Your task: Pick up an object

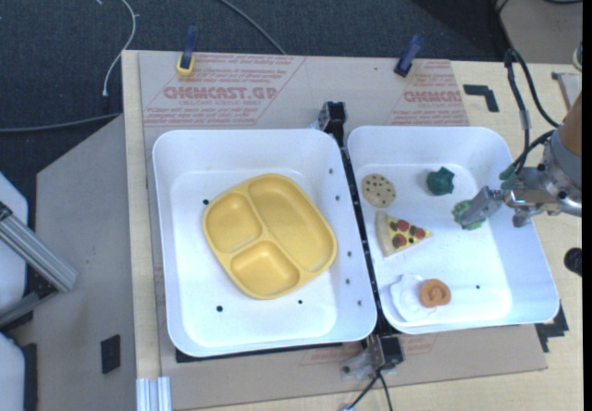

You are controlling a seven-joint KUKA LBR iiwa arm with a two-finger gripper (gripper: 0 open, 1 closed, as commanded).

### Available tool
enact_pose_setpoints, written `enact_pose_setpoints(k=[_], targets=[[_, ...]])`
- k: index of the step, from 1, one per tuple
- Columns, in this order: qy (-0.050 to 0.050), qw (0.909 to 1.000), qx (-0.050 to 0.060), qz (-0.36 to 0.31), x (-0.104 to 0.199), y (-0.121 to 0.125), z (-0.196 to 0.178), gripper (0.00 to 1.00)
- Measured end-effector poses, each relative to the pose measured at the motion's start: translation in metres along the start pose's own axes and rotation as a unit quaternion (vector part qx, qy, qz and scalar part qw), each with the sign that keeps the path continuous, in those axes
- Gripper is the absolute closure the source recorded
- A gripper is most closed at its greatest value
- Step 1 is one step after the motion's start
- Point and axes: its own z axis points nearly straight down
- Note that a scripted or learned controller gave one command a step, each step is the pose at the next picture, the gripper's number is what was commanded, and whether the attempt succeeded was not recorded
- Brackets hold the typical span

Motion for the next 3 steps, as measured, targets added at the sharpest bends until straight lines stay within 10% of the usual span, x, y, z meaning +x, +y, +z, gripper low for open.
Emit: enact_pose_setpoints(k=[3], targets=[[0.001,1.0,0.002,0.001,-0.009,0.002,0.144,0.0]])
